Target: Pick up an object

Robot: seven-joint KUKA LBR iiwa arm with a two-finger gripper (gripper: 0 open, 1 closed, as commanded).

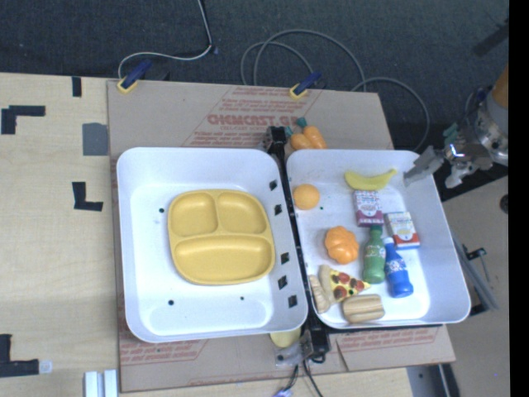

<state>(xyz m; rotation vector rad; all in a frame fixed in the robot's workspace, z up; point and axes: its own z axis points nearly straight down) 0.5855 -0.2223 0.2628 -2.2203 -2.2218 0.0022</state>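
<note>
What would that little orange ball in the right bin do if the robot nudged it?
The orange ball looks round and smooth, so it would probably roll, likely until it meets the bin wall beside it. It appears to be a small toy, so probably light. Its curved surface might slip from the gripper.

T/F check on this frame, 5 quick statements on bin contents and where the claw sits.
1. The yellow divided plate lies in the left bin. True.
2. The banana is in the left bin. False: it lies in the right bin, near the far edge.
3. The claw is over the plate. False: it sits at the right bin's far right corner.
4. The green bottle lies beside the blue bottle. True.
5. The pizza slice is on the plate. False: right bin.
</note>
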